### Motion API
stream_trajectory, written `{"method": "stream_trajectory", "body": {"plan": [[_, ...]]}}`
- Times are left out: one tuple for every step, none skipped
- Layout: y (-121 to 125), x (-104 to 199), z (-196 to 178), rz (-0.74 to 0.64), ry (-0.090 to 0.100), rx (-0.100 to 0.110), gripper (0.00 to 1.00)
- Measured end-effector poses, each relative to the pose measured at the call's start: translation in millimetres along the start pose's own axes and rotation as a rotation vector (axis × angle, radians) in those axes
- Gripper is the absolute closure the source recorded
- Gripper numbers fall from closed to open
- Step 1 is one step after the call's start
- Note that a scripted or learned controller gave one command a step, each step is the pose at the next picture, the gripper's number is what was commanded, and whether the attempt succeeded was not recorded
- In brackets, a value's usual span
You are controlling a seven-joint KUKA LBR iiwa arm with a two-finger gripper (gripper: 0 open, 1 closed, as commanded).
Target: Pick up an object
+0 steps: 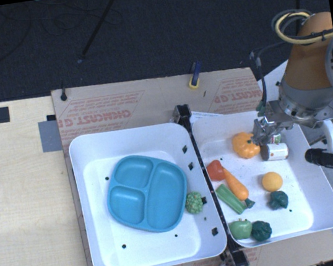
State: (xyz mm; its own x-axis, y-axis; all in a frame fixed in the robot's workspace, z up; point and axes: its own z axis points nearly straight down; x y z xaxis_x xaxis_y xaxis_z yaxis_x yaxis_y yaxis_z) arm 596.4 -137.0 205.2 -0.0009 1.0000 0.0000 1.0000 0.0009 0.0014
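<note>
Orange pepper (pixel 244 146) is lying in the right bin (pixel 329 210), at the frame's centre right, and the gripper (pixel 266 137) is hanging just beside it, right of it. How wide the gripper is standing, I cannot tell; nothing is visibly caught in it. A slip is looking likely: the rounded pepper may be rolling toward the white can (pixel 276 152) if nudged off-centre.
</note>
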Motion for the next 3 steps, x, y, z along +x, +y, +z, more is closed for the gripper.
{"method": "stream_trajectory", "body": {"plan": [[0.3, -0.9, -23.7, -0.001, 0.000, 0.001, 1.00], [-12.2, 39.5, -22.5, -0.002, 0.002, 0.006, 1.00], [-21.3, 71.5, -11.4, -0.001, 0.001, 0.007, 1.00]]}}
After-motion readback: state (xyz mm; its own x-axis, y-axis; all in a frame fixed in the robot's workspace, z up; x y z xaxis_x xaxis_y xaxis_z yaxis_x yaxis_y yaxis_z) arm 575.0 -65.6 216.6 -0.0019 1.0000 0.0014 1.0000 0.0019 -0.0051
